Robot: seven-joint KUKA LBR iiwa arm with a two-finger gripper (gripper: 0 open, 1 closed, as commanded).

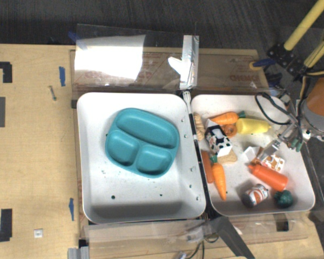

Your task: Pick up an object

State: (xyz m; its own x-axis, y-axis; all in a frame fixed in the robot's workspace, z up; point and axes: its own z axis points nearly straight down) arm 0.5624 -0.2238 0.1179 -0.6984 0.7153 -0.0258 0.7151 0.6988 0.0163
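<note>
My gripper [268,155] reaches in from the right and hangs low over the right bin [308,198], just above the upper end of an orange bottle-shaped toy [270,177]. Nothing shows between its tips. Around it lie a yellow squash-like toy [252,126], a carrot [225,118], a second carrot [220,180], a black-and-white cow toy [218,140], a small can [256,194] and a dark green ball [284,199]. A small white piece [249,152] lies just left of the gripper.
The left bin [92,193] holds a teal divided plate [142,142]. A clear plastic sheet [127,63] stands behind the bins. Black cables [270,109] loop near the arm's wrist at the right bin's far corner. Yellow poles [308,18] stand at the top right.
</note>
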